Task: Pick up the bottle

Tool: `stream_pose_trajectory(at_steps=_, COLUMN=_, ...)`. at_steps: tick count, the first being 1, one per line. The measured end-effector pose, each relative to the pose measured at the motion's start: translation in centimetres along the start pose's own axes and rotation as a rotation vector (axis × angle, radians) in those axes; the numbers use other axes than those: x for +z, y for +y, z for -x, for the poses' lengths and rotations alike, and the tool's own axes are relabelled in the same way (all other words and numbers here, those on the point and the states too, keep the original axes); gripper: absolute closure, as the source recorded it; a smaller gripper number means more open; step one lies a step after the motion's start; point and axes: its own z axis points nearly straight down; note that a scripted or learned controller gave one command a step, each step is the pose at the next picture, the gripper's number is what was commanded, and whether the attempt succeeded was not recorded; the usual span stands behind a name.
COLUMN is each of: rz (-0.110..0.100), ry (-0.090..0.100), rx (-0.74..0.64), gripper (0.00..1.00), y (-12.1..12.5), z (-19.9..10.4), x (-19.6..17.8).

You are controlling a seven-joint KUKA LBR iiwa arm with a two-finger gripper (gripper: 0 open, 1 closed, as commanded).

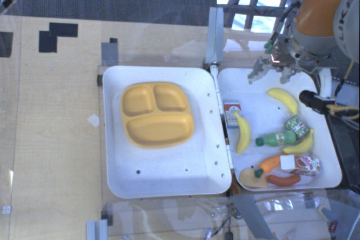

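Green plastic bottle (277,139) with dark cap: lies flat, long axis roughly left-right, cap pointing left. Two-finger gripper (271,71): fingers spread, grasping nothing.

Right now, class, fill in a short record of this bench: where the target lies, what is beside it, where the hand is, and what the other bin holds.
target: green bottle, lying on its side in the right bin
neighbours: can and a banana at its base end; carrot below
hand: over the right bin's upper edge, apart from the bottle, nothing between its fingers
left bin: holds a yellow tray
task state: bottle not yet picked up
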Motion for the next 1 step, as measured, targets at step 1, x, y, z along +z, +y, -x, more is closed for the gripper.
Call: stream_pose_trajectory(at_steps=1, rz=-0.002, ry=0.000, rx=0.135, gripper=0.00, y=-6.35, z=0.85, x=11.47)
